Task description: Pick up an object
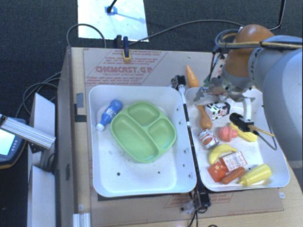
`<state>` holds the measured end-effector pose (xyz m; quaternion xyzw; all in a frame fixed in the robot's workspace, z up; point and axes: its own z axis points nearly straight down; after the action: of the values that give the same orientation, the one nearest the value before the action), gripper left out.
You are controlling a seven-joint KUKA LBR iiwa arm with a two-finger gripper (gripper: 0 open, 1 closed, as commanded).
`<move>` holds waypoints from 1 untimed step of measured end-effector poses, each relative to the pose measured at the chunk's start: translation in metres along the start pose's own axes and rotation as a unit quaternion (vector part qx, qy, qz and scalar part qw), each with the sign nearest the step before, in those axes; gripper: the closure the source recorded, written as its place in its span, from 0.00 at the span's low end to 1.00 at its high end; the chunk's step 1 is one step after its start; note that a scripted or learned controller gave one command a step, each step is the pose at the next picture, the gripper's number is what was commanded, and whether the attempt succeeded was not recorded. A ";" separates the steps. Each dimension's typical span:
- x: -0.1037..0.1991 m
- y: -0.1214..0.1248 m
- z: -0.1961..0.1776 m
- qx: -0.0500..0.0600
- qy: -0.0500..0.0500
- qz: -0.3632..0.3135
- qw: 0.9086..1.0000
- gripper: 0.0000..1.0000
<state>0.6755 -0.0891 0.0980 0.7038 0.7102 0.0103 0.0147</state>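
Where legible, "CHEMCAST" across cardboard (pixel 124 70).

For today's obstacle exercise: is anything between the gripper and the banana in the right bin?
Yes. The gripper is at the far end of the right bin; the banana lies nearer the camera. Between them sit a cow toy, a small can and a pink toy.

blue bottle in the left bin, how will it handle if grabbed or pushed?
The blue bottle lies on its side against the green plate, so it would probably roll if nudged. It looks like small, smooth plastic: likely light, stiff, and maybe slippery.
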 end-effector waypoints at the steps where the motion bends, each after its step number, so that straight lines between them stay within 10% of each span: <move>1: -0.001 -0.015 0.013 0.017 0.003 0.003 1.000 0.00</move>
<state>0.6605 -0.0908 0.0850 0.7063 0.7079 0.0004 0.0011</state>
